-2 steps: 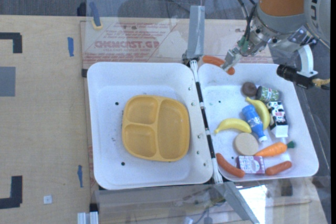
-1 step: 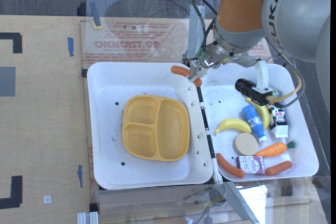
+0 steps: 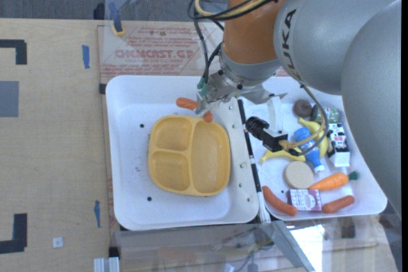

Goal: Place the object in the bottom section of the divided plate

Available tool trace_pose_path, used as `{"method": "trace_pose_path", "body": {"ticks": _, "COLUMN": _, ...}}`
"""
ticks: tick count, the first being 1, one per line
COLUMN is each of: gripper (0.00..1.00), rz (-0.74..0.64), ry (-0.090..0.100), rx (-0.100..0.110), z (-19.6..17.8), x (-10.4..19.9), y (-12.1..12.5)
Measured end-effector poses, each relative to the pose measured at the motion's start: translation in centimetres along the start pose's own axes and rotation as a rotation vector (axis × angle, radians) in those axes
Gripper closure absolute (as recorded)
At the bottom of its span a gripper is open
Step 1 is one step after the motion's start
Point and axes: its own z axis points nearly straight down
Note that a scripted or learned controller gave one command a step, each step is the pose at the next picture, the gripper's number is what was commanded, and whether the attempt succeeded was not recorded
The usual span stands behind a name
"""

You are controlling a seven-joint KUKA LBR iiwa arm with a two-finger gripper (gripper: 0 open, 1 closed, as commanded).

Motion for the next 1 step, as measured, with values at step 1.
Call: {"method": "trace_pose_path", "body": {"ticks": 1, "gripper": 0.0, "rz": 0.001, "ry": 0.0, "rx": -0.001, "z": -0.02, "x": -0.03, "y": 0.0}}
